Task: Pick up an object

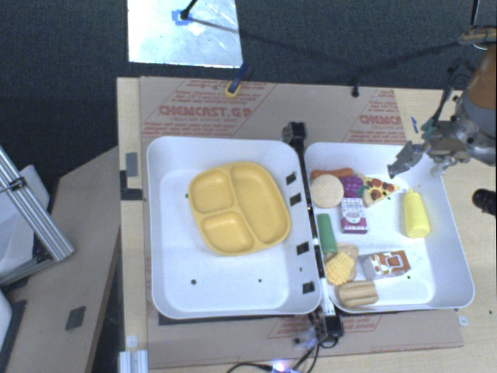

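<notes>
The gripper (405, 162) was seen above the right bin's (450, 231) far edge, fingers spread, nothing held. Just near it lay a pizza slice (378, 189) and a yellow bottle (415, 214). A yellow tray (237, 207) was set in the left bin (167, 231)

Bright even light, soft shadows, slight blur

the brown cardboard sheet (326, 103) under the two white bins carries red print reading "chemcast gp", once at upper left and again at upper right; print on the small toy cartons is too small to read
</notes>
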Robot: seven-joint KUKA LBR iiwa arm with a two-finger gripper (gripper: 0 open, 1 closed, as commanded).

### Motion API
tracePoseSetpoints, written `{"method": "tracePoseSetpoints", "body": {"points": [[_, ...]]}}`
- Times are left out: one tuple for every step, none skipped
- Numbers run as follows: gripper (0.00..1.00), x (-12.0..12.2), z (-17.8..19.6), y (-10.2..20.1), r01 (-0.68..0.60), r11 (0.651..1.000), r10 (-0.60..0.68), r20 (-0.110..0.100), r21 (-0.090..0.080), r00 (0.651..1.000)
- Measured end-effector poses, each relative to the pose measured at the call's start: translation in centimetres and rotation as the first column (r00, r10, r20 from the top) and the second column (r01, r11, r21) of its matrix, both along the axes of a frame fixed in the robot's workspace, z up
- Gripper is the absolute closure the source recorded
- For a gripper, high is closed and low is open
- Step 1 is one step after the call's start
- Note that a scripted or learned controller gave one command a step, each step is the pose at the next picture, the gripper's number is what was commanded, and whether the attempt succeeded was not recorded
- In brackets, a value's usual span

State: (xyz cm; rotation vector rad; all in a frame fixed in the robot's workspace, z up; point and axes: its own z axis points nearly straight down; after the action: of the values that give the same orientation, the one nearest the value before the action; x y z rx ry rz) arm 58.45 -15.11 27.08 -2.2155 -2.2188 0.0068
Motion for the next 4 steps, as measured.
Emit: {"method": "tracePoseSetpoints", "body": {"points": [[0.00, 0.2, 0.5, 0.0, -0.002, 1.000, 0.002, 0.009, -0.002, 1.000], [0.00, 1.1, -4.2, 0.0, -0.001, 1.000, 0.001, 0.006, -0.001, 1.000], [0.00, 0.2, -8.9, -0.1, 0.000, 1.000, 0.000, 0.005, -0.001, 1.000], [0.00, 0.3, -14.6, 0.8, -0.002, 1.000, 0.002, 0.004, 0.000, 1.000]]}}
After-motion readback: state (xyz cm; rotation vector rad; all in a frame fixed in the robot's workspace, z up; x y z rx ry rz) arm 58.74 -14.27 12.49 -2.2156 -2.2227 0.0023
